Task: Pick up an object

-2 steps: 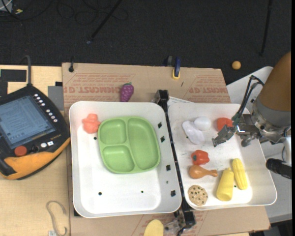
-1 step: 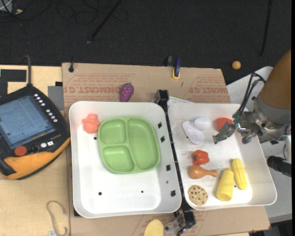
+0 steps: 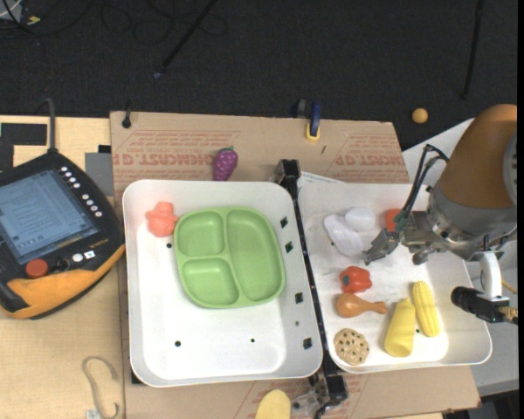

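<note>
The red pepper (image 3: 355, 278) sits near the gripper (image 3: 382, 247), whose fingers look apart and bare; crowded neighbours could spoil 1 grasp

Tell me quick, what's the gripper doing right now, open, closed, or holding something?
Gripper: over the right bin, beside the white object. Whether it is open, closed or holding anything cannot be told from this view.

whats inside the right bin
The right bin holds a red pepper, a drumstick, a cookie, corn, a yellow piece and a white item. The gripper and arm cover part of its floor.
</note>
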Available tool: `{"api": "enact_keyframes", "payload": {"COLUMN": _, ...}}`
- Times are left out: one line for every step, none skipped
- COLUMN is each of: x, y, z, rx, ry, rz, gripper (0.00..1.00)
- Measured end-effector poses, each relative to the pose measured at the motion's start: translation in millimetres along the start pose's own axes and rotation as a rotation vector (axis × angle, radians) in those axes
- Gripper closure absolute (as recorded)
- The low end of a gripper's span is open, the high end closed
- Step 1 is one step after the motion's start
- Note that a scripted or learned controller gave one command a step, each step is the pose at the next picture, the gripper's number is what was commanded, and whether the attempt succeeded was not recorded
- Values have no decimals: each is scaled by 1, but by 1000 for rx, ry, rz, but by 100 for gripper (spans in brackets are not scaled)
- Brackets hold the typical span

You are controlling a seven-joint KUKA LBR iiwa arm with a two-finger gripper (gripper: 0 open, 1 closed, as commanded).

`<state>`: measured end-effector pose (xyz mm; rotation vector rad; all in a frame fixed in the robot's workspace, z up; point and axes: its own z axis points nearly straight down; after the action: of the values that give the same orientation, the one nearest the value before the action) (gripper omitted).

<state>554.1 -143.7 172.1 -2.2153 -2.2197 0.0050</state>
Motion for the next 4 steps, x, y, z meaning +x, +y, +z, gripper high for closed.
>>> {"api": "enact_keyframes", "payload": {"x": 9, "y": -1, "z": 51, "rx": 0, "ry": 1, "rz": 4, "gripper": 0}}
{"api": "enact_keyframes", "payload": {"x": 10, "y": 1, "z": 85, "rx": -8, "ry": -5, "rz": 1, "gripper": 0}}
{"api": "enact_keyframes", "payload": {"x": 9, "y": 1, "z": 73, "rx": -8, "ry": -3, "rz": 6, "gripper": 100}}
{"api": "enact_keyframes", "payload": {"x": 9, "y": 3, "z": 31, "rx": -7, "ry": -1, "rz": 3, "gripper": 100}}
